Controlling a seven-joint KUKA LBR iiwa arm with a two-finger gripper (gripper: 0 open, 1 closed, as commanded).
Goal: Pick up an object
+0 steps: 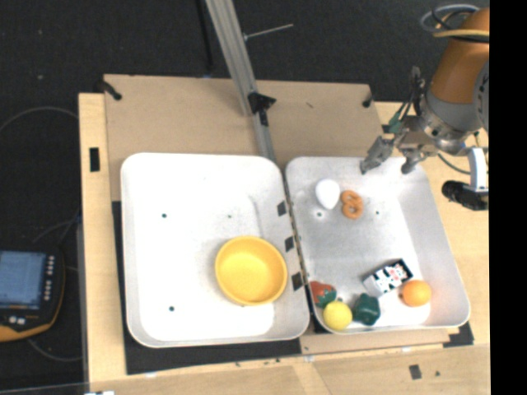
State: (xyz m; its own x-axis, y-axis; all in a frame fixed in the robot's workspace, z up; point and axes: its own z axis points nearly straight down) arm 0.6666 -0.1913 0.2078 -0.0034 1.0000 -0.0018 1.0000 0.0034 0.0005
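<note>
The pincer point(385, 161) hangs spread open and holds nothing, over the right bin's point(440, 229) far edge. Nearest it lies an orange pretzel point(352, 205), long axis running toward the near rim, just beside a white egg point(328, 193).

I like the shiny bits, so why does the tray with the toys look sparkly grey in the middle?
In the camera view, overhead light glares off the right bin, washing its floor to a speckled grey; the left bin stays evenly white; the yellow bowl casts only a faint shadow; small things look a little blurry.
</note>
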